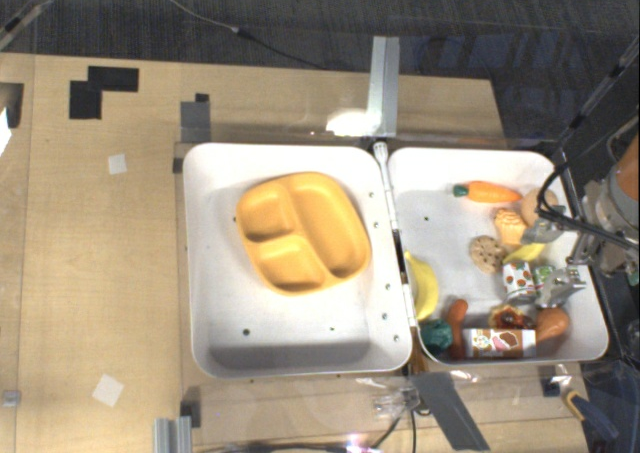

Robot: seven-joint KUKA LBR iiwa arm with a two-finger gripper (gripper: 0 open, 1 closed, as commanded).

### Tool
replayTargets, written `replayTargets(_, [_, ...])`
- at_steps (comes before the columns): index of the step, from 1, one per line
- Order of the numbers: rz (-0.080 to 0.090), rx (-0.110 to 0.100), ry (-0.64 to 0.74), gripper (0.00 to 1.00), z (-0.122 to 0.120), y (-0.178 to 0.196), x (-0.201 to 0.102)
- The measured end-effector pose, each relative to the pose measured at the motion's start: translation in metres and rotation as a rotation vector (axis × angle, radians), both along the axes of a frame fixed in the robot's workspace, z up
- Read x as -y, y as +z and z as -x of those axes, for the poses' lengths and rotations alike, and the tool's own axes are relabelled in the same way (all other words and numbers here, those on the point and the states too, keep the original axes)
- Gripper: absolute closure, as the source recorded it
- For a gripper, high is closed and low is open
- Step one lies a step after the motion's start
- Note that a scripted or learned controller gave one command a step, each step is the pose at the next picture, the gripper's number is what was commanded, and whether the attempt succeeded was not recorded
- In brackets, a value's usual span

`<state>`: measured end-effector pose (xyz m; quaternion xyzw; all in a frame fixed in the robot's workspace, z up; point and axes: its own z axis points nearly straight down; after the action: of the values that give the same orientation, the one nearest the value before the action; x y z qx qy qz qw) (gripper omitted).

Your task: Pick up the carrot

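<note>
Arm (pixel 620 201) cut off by right edge; small toys beneath gripper (pixel 553 259) partly hidden.

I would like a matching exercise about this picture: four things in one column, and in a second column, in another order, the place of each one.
Things:
1. carrot
2. yellow plate
3. banana
4. end effector

Places:
A. in the left bin
B. at the left wall of the right bin
C. over the right side of the right bin, among the toys
D. near the far edge of the right bin

Pairs: 1-D, 2-A, 3-B, 4-C
</note>
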<state>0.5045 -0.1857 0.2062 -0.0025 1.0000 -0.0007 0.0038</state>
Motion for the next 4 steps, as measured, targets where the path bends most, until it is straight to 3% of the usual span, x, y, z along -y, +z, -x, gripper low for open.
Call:
replayTargets(1, [0.0,0.005,-0.021,0.0,-0.104,-0.104,0.018])
replayTargets(2, [0.004,-0.009,-0.213,0.0,-0.127,-0.112,-0.019])
replayTargets(3, [0.009,-0.033,-0.248,0.0,-0.145,-0.115,-0.034])
replayTargets(4, [0.003,0.008,-0.297,0.0,-0.13,-0.111,-0.042])
